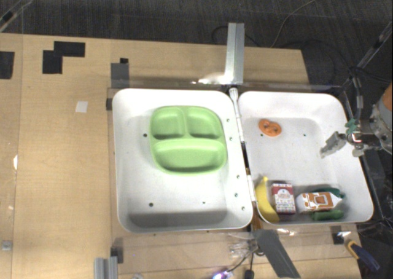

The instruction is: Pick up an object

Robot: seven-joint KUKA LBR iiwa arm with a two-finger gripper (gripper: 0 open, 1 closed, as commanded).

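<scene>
Nearest the camera, along the front wall of the right bin (307, 121), lie the likely targets: a banana (264, 201) at the left, a small red carton (282, 198) just beside it, then an orange-and-white carton (317, 200) with a green item (328, 214) in front of it. An orange round piece (269, 126) sits apart near the bin's back. None is lifted; all rest on the bin floor. The gripper (333, 143) hangs over the right side of this bin, above bare floor, with nothing between its fingers; whether they are apart or together cannot be told. The left bin (129, 167) holds a green divided tray (186, 138). Judging from this, the pick is not yet begun.
</scene>
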